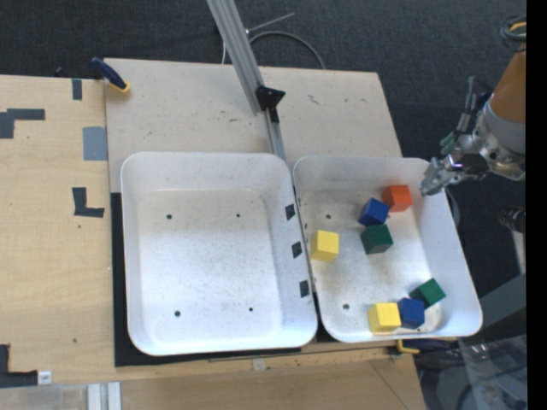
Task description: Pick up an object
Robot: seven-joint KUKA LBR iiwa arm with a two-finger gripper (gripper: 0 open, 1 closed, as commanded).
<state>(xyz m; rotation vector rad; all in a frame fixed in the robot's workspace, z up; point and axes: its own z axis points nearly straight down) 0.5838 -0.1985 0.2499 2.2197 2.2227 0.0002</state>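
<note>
Right bin: two yellow blocks, two blue, two green, one orange. Pincer above bin rim, spread unclear, nothing held.

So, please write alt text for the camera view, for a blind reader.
The gripper hovers at the right bin's upper right rim, near an orange block. Blue, green and yellow blocks lie scattered in that bin.

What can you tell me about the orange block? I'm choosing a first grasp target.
The orange block is a small cube, matte with plain faces, resting flat on the floor of the right bin near its far right corner. A blue block sits against its near left side, seemingly touching. The gripper hangs just to its right at the bin's rim, not holding it.
</note>
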